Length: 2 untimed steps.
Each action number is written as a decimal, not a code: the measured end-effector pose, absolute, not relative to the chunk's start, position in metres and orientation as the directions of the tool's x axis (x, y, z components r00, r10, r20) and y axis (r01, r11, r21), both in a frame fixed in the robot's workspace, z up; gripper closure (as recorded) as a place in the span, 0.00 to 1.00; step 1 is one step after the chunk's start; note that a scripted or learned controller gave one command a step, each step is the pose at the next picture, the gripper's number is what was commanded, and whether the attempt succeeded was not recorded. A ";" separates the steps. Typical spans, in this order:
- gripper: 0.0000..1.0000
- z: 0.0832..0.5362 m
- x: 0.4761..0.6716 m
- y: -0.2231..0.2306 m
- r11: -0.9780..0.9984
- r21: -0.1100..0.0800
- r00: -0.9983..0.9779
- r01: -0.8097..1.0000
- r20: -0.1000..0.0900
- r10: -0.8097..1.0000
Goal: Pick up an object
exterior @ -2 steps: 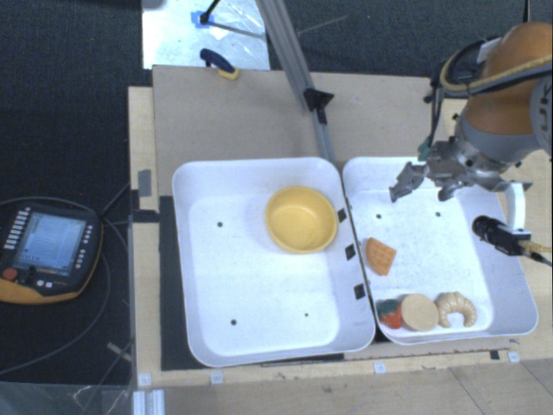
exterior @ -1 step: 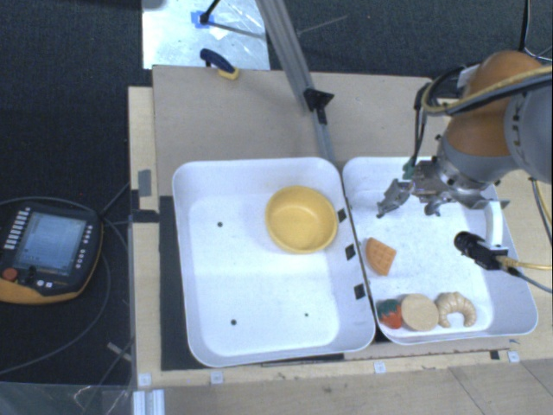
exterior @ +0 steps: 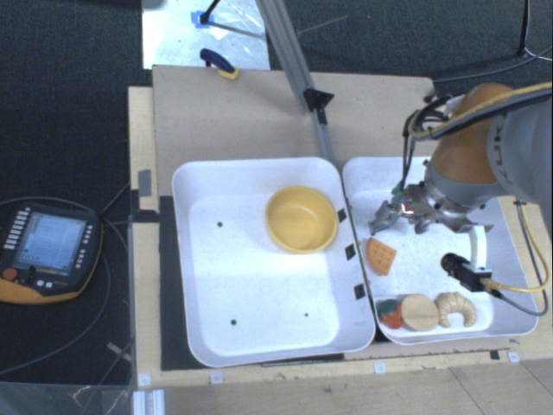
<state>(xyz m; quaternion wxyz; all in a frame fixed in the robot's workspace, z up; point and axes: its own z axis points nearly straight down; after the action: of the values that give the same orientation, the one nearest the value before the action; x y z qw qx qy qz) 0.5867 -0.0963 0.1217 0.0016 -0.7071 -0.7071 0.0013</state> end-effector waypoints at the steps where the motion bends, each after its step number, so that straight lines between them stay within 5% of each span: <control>1: 0.00 0.089 0.586 -0.096 0.000 -0.002 0.000 1.000 0.000 1.000; 2: 1.00 0.101 0.587 -0.096 0.000 0.002 0.000 1.000 0.000 1.000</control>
<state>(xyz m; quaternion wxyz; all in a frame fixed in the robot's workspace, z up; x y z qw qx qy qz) 0.5874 -0.0964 0.1011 -0.0007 -0.7071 -0.7071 -0.0007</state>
